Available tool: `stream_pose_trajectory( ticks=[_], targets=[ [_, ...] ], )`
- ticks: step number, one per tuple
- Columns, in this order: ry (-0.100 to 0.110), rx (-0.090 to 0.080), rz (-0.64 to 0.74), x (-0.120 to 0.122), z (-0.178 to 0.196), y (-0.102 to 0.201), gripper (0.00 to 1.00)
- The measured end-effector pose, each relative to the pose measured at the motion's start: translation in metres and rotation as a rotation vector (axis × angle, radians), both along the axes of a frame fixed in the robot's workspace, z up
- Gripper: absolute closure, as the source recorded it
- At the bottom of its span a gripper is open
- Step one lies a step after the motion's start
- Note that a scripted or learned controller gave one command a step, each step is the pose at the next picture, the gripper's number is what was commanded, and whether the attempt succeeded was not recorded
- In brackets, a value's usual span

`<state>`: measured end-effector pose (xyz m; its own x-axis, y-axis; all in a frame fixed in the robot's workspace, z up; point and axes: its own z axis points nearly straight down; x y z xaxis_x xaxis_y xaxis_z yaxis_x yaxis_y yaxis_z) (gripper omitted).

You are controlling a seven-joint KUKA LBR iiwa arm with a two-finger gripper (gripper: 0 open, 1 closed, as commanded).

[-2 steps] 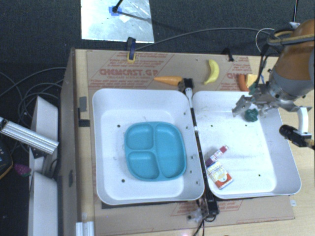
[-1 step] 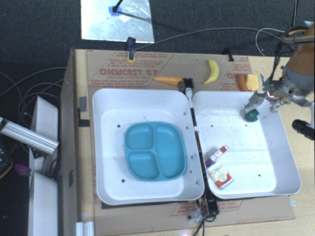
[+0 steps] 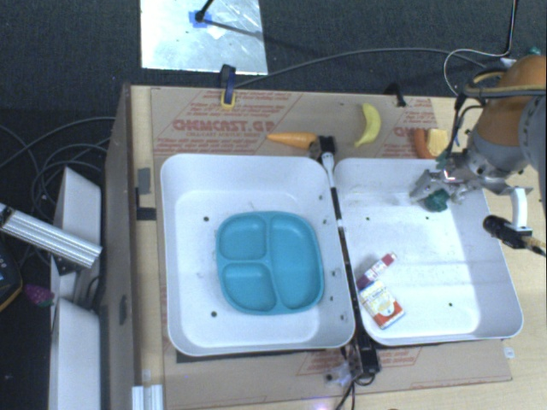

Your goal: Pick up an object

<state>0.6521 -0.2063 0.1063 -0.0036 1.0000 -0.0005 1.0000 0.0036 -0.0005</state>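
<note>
Small carton (image 3: 382,304) in rt bin (image 3: 479,314); fingers (image 3: 438,193) seemingly round teal object (image 3: 438,201), grip unclear.

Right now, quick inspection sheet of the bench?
Surface: bench bears left bin and right bin.
Job's things: small packet near right bin's front left; dark green thing by gripper, hold unclear.
Clutter: blue divided plate in left bin; banana, carrot behind the bins.
Gripper: gripper over right bin's rear.
Cables: cable across floor behind bench.
Surroundings: metal sheet on floor.
</note>
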Motion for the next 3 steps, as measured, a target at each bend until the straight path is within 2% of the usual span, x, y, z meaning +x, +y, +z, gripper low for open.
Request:
stream_pose_trajectory(
  ticks=[1, 2, 3],
  targets=[
    [-0.002, 0.001, 0.002, 0.017, -0.02, 0.001, 0.0],
    [-0.008, -0.003, 0.005, 0.019, -0.009, 0.0, 1.0],
    [-0.004, 0.0, -0.002, -0.043, 0.049, 0.038, 1.0]
  ],
)
